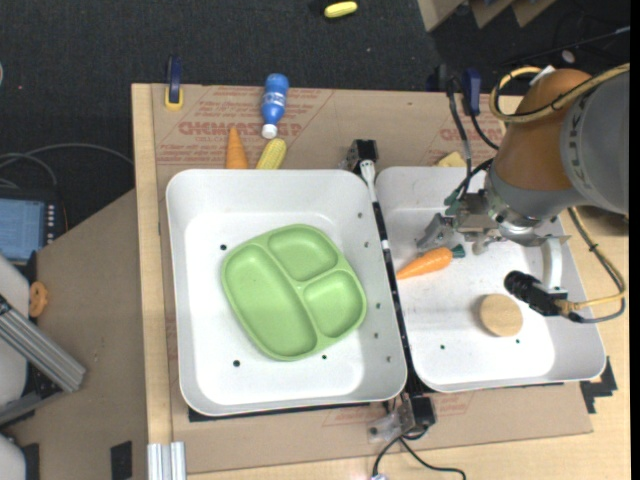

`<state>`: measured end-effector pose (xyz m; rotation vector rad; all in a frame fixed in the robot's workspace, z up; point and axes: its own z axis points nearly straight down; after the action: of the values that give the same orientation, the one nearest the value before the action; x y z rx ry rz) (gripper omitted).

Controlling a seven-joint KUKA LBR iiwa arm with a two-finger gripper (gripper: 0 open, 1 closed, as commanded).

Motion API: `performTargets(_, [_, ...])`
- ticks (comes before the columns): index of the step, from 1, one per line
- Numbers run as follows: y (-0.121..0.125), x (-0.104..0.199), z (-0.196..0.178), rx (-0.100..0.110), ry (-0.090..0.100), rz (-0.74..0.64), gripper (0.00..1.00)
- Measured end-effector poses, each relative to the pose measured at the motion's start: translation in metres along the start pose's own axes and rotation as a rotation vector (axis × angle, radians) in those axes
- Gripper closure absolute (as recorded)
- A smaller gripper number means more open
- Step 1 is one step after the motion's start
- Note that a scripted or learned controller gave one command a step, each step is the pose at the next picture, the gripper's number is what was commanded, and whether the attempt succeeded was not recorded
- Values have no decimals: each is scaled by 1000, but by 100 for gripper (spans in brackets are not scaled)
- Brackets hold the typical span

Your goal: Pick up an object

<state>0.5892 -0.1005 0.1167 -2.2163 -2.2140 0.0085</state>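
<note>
Right of centre, jaws low in the right bin, just above the green end of a toy carrot; open or clenched, impossible to tell. Carrot flat near that bin's left wall. Lower right, a tan round block. Left bin: a green divided plate. Upper desk: a blue bottle.
</note>
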Motion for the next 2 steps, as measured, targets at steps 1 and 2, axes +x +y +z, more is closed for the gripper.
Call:
performTargets(1, [-23, 8, 35, -3, 0, 0, 0])
performTargets(2, [-21, 7, 22, -11, -2, 1, 100])
